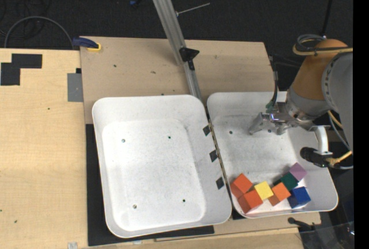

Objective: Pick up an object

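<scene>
Hovering at right of centre over the right-hand shallow white bin (242,121), the grey two-finger gripper (260,125) is seen spread open, empty; nothing is grasped yet, the coloured blocks (270,189) untouched at lower right.

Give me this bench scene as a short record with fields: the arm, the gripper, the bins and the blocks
arm: grey with orange band, reaching in from the right
gripper: over the upper part of the right bin, nothing seen between its fingers
blocks: clustered in the right bin's near corner, apart from the gripper
block colours: two orange-red blocks, yellow block, orange block, green block, purple block, blue block
left bin: beside the right bin, joined by black clips
</scene>
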